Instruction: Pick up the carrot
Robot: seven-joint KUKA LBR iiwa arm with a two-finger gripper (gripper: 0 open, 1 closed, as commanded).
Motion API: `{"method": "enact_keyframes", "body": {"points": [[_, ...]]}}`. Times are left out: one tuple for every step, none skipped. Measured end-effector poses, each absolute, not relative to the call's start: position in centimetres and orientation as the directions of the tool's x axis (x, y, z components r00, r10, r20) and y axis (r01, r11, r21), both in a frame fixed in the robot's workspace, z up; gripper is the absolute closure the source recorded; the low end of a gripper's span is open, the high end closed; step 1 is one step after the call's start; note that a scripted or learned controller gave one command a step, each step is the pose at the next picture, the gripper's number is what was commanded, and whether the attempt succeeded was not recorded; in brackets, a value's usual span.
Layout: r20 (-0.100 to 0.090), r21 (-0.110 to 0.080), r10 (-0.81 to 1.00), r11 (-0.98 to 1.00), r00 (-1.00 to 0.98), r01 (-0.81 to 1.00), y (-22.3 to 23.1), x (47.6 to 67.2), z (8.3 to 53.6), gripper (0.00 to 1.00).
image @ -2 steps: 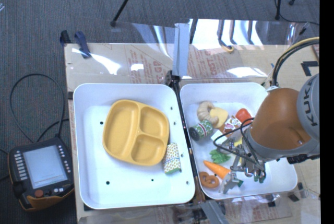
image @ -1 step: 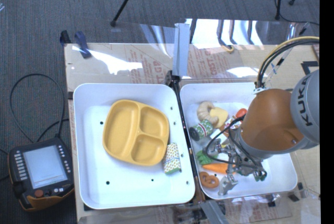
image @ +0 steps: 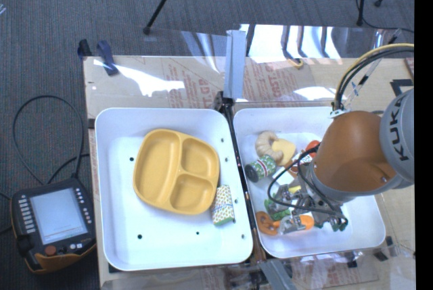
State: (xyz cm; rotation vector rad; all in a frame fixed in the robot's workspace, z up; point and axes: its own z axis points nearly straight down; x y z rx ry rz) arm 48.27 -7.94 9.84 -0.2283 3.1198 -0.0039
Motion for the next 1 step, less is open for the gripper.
{"method": "enact_keyframes", "body": {"points": [[0.001,0.004,-0.492,0.870,-0.870,-0.492,-2.76,50.62,18.52,1.00]]}}
